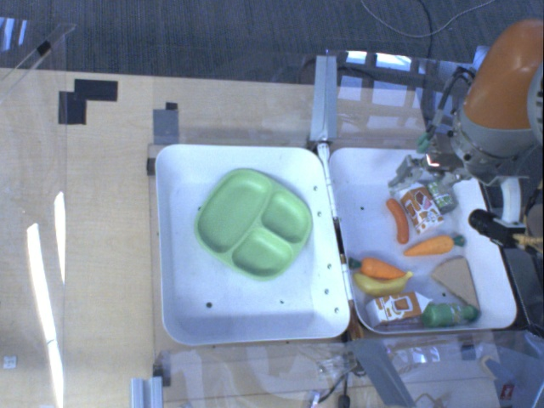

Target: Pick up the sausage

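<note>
Sausage (397, 219) lies in the right bin (357, 177), left of a packet (422, 208), with bare floor toward the bin's left wall. End effector (418, 170) hovers near the bin's rear edge, above the packet; its opening cannot be told. Nothing visibly held.

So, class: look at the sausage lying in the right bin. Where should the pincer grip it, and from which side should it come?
Grip the sausage at its middle, probably from straight above, fingers closing across its narrow width. It lies flat and long, running up and down the view. A packet sits close on its right, so that finger has little room; its left side is bare bin floor.
</note>
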Controlling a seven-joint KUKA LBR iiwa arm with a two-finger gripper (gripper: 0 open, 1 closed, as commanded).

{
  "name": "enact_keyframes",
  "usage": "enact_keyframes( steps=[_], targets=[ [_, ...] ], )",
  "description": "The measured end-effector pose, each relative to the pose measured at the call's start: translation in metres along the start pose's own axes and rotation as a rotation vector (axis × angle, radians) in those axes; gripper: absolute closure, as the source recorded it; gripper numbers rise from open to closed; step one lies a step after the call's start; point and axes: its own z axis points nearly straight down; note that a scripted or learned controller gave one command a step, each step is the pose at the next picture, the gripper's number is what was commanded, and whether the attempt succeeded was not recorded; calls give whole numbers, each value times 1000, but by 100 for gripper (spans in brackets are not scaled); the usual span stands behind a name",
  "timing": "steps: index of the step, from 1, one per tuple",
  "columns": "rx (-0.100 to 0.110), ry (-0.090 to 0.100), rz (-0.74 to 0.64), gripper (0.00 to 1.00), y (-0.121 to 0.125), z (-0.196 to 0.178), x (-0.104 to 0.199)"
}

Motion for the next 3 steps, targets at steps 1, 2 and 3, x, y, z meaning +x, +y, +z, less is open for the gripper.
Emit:
enact_keyframes(
  steps=[1,2,3],
  targets=[
    [-2,0,-174,0,-8,137,-2],
    [-8,0,-175,100,-6,126,-1],
    [-4,0,-375,100,3,44,66]
  ],
)
